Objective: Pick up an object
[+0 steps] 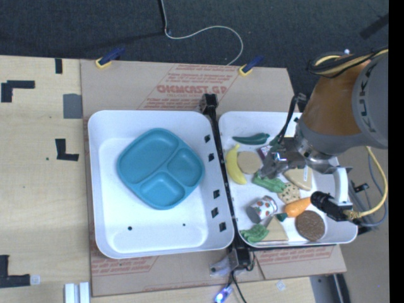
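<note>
The right bin [287, 120] holds a pile of toy foods. A yellow banana [235, 166] lies by its left wall, with a dark green pepper [251, 139] above it and a tan round piece [249, 163] beside it. My gripper [273, 163] hangs over the middle of this bin, just above a light green piece [270, 184]. I see nothing clearly held by it. Lower down lie an orange carrot [297, 206], a brown round cookie [310, 225], a grey and white cup [261, 207] and a green leafy piece [255, 233].
The left bin [107, 232] bears a blue divided plate [160, 168]. A black divider [218, 163] runs between the two bins. The arm's orange and grey body [341, 112] covers the right bin's upper right corner. Cables trail at the right edge.
</note>
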Available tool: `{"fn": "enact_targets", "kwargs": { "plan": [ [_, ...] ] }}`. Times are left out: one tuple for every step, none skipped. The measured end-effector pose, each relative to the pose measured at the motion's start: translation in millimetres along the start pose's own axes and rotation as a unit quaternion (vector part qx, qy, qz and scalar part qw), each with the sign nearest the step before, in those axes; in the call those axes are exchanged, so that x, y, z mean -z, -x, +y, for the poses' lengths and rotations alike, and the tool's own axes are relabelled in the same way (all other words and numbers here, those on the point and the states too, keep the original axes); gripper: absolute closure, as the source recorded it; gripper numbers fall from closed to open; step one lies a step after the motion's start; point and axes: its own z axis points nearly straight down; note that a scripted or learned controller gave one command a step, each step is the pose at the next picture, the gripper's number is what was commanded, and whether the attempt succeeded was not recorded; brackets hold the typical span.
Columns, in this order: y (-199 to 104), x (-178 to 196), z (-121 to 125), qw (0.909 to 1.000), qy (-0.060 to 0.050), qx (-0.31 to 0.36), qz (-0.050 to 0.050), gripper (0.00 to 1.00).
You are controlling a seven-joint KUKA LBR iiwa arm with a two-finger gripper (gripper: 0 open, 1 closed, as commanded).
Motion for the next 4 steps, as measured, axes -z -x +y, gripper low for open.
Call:
{"fn": "enact_targets", "kwargs": {
  "plan": [
    [2,10,1,1.0,0.001,-0.001,-0.001,1.0],
    [1,19,1,1.0,0.0,0.0,0.0,1.0],
    [-60,10,-45,1.0,-0.001,0.0,0.0,1.0],
    [-130,113,-41,1.0,0.007,0.003,0.001,1.0]
  ]
}}
